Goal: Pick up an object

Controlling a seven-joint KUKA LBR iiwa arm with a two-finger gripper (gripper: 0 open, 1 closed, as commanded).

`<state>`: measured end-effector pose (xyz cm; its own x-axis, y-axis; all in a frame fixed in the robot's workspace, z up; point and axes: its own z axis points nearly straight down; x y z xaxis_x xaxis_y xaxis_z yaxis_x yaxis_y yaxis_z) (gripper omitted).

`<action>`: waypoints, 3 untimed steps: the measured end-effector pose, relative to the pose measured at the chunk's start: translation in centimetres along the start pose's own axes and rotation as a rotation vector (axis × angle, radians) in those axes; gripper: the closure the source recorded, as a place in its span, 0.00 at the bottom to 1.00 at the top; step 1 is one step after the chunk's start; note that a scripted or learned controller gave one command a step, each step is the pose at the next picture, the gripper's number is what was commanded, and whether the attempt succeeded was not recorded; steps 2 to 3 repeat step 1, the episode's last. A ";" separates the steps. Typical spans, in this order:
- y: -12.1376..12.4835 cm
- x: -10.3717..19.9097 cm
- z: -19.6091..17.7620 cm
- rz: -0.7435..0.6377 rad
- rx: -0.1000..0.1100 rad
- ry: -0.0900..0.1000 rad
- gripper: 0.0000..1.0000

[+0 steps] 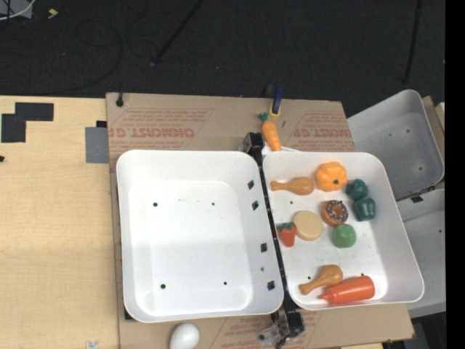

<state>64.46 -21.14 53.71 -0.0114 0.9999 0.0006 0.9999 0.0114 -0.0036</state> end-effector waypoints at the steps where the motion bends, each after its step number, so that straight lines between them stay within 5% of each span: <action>1: 0.0 0.0 0.0 0.000 0.000 0.000 1.00; 3: 0.0 0.0 0.0 0.000 0.000 0.000 1.00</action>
